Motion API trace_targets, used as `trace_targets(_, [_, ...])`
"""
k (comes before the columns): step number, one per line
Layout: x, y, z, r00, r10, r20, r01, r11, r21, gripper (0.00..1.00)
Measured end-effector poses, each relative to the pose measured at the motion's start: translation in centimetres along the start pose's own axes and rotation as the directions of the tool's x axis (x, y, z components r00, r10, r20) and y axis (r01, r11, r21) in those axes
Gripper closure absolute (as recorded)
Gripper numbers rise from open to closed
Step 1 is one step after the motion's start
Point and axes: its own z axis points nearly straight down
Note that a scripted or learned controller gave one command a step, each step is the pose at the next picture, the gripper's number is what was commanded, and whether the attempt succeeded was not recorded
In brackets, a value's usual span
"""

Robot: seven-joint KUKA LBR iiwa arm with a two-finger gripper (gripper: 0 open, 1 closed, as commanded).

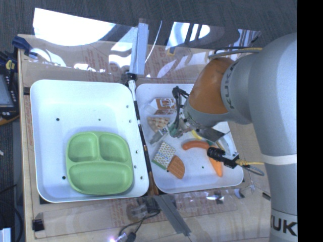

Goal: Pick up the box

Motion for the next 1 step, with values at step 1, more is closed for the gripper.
trace_targets(1, [2.98,-3.5,0.64,0.996,-0.089,0.02,0.09,0.996,-0.005,0.0])
